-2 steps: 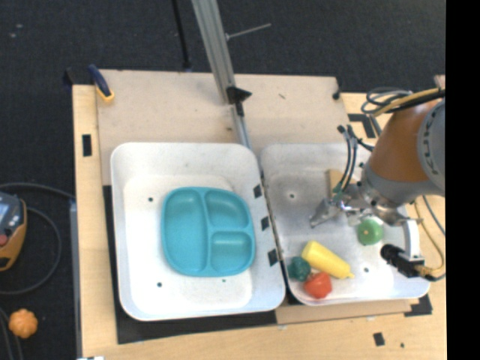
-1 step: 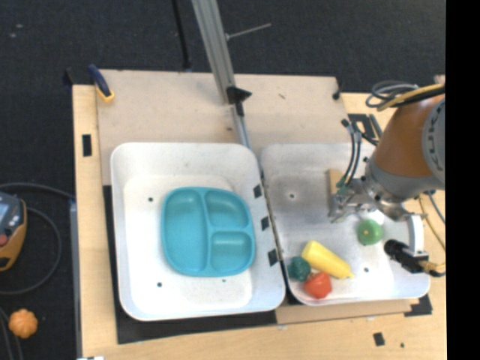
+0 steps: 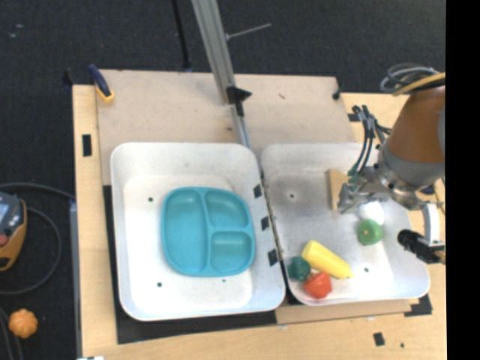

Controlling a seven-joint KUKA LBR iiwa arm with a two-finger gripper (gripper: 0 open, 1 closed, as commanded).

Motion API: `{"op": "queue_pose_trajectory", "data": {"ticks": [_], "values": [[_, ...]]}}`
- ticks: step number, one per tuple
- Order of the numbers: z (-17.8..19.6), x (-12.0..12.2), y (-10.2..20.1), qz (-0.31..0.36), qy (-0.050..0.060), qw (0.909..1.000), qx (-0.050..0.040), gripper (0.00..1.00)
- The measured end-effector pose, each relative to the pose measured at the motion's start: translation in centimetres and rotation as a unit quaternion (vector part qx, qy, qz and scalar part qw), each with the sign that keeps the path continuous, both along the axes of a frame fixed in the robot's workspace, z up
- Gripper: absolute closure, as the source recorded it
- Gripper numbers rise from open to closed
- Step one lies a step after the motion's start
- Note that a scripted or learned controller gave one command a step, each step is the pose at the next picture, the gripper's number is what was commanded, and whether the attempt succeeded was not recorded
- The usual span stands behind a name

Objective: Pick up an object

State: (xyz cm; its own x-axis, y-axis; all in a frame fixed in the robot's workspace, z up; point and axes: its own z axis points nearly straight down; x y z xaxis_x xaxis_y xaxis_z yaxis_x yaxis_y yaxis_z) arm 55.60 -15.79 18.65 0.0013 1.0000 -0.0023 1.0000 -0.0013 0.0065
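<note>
the yellow plastic toy, oblong like a corn cob or banana (image 3: 325,259), lies below and left of the tool (image 3: 349,199); it looks light, rigid and smooth, so taking it across its narrow middle seems safest. the red rounded plastic toy (image 3: 319,284) touches its lower end, beside the dark green knobbly toy (image 3: 299,268); both look light and apt to roll. the small green round toy with a white top (image 3: 368,231) sits just below-right of the tool. whether the tool is spread, i cannot tell.
</note>
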Motion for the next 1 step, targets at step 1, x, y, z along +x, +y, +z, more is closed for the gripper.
{"op": "queue_pose_trajectory", "data": {"ticks": [1], "values": [[5.04, 0.19, -0.18, 0.002, -0.001, 1.0, -0.0003, 1.0]]}}
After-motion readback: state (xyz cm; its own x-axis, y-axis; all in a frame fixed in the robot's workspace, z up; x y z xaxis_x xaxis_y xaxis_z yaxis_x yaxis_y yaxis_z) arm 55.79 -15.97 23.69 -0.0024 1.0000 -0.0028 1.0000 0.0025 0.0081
